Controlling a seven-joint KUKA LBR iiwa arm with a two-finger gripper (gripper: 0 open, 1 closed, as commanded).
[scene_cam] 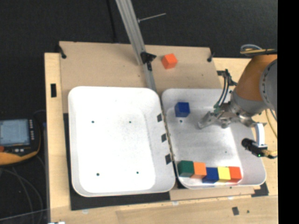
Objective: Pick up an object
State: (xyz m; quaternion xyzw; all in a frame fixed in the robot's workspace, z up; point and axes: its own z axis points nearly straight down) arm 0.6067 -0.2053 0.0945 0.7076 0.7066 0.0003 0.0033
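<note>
Bench (107, 62): tan board surface.
Left bin (112, 139): white, shallow, lying on bench.
Right bin (212, 141): white, touching the left bin.
Orange cube (169, 61): on bare bench, behind bins.

One fixed camera looks down aslant on both bins (117, 93)

At frame centre-right, the grey metal tool (204, 123) hovers over the right shallow white plastic bin (219, 148), near a small blue cube (182, 108). Along that bin's lower edge sits a row of green, orange, blue, yellow and red cubes (210, 171). An orange cube (169, 61) rests on the tan surface (107, 64) above.
</note>
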